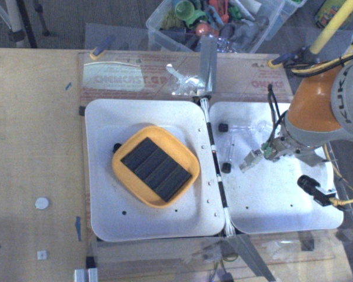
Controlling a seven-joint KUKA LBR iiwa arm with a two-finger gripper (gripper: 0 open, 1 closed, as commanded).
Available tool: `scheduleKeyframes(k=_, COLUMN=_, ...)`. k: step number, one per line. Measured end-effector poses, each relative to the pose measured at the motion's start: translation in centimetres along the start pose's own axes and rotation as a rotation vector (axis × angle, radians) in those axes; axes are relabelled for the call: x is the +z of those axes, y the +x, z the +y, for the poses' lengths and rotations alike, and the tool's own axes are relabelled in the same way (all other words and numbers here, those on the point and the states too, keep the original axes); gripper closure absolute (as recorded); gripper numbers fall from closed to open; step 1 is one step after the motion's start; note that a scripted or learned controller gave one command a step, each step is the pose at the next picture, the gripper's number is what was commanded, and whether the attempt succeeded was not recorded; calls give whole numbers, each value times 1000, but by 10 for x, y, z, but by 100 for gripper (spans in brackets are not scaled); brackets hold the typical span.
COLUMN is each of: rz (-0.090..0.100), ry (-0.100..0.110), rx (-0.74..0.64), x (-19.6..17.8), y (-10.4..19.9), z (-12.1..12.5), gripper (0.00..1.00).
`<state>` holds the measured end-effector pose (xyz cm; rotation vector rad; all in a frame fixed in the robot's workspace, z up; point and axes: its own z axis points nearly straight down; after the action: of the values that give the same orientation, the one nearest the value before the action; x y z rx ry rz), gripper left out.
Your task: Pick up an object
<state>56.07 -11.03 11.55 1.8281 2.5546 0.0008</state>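
Note:
A yellow, rounded-square object (156, 166) with a dark ribbed panel on top lies tilted in the left bin (100, 210); a small black bit peeks out at its upper left edge. In the right bin (282, 210), a thin clear tube (229, 148) lies near the left wall, with a black cap at its far end (223, 126) and another at its near end (226, 167). A clear plastic piece (250, 127) lies beside it toward the back. My gripper (250, 160) hangs low over the middle of the right bin, just right of the tube, with nothing visibly held.
A metal divider (215, 157) runs between the two bins. Behind them lie a clear sheet over cardboard (135, 75) and a clear box of colourful toys (223, 10). The wooden bench (29, 128) stretches to the left.

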Motion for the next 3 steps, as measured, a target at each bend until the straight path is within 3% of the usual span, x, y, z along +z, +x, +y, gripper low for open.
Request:
scheduleKeyframes(k=1, rz=-2, ry=-2, rx=-21, x=-79, y=30, z=80, gripper=0)
scheduleKeyframes(k=2, rz=-5, ry=-6, rx=-24, x=-89, y=30, z=82, gripper=100)
scheduleKeyframes(k=3, rz=-5, ry=-6, rx=-24, x=-89, y=30, z=82, gripper=0)
